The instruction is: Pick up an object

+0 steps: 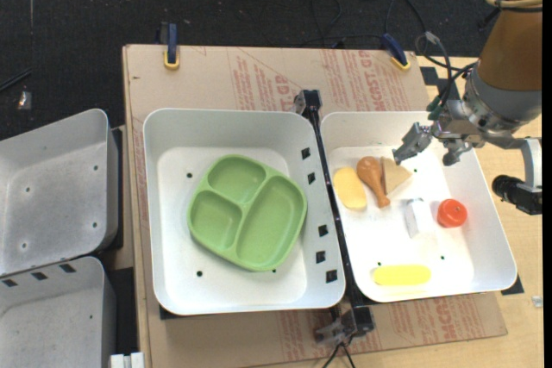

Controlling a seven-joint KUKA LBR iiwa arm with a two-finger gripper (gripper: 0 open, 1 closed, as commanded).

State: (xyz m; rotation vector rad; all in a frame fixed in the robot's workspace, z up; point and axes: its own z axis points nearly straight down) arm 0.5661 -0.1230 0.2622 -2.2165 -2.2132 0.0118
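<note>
While a yellow block [401, 275] lies at the lower edge of the right bin [488, 267], a red tomato [452, 213] and a chicken drumstick [373, 178] sit farther up; the gripper [432, 146], fingers spread and empty, hovers at the frame's upper right.

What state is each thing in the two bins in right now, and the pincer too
Green divided plate: flat, upright, alone in the left bin.
Drumstick: lying flat, touching the yellow piece.
Orange round piece: resting apart.
Yellow bar: lying flat.
Pincer: open, above the right bin, holding nothing.
</note>
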